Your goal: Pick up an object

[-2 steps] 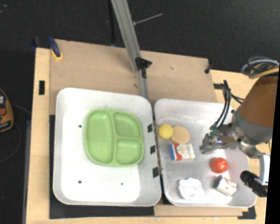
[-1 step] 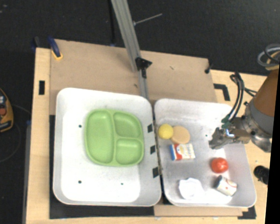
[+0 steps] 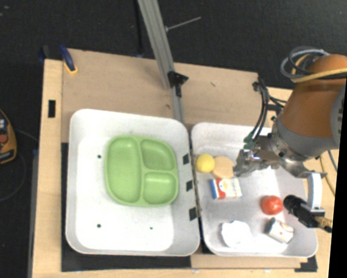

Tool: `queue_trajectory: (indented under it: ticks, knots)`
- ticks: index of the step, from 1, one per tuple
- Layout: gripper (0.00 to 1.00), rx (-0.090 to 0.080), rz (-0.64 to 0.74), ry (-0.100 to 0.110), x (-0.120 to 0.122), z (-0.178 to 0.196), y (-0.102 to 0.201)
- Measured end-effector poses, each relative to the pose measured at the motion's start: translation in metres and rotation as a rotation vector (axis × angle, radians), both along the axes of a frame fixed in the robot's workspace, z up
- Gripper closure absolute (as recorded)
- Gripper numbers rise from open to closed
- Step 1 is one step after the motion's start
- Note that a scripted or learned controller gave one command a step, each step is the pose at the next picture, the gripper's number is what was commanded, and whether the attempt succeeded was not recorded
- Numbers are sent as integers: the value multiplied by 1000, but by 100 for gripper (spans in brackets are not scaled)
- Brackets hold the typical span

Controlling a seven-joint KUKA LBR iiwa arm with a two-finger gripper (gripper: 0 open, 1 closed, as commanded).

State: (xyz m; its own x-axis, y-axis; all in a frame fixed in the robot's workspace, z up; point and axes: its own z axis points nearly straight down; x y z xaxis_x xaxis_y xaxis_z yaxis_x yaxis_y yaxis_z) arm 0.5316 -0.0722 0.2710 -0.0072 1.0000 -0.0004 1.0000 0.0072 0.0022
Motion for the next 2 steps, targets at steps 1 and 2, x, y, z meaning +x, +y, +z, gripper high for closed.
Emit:
queue_trajectory:
  ticks: [1,2]
  knots:
    - [100,1,1,3,11,-11,59]
    - [100,0,0,1,38,-22,108]
